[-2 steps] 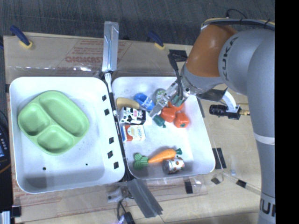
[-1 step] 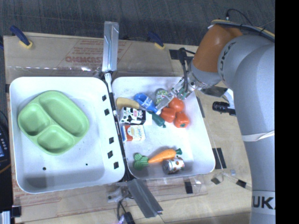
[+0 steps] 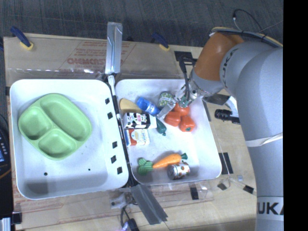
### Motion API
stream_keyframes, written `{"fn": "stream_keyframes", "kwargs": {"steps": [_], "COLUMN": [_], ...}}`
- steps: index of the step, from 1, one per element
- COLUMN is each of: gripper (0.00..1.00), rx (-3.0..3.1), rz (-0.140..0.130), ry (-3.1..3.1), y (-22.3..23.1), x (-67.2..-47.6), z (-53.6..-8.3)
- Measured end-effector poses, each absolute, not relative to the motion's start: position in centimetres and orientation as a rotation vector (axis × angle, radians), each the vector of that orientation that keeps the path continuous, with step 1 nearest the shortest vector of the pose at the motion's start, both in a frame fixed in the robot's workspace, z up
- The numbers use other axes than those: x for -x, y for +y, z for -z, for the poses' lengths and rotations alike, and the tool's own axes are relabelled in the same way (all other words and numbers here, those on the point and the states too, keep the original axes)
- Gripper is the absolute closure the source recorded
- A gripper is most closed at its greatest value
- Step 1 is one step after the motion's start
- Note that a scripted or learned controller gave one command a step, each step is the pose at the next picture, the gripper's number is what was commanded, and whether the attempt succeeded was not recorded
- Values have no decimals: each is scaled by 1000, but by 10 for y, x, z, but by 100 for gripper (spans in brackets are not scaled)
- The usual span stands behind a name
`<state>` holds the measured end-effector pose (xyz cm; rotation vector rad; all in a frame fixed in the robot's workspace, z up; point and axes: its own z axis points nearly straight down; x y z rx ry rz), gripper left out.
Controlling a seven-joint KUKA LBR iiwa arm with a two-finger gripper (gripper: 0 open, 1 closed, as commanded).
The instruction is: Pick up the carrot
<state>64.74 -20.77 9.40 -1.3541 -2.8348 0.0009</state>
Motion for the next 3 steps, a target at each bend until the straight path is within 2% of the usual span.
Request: {"fn": "stream_keyframes", "kwargs": {"steps": [1,2,3], "gripper": [0,0,0], "rx": [1343,1341,953], "rz": [0,0,0], "ry": [-2846,-2842,-2991], "y": [-210,-209,-153], "x": [-588,-587,-537], "z": [-210,-208,-155]}}
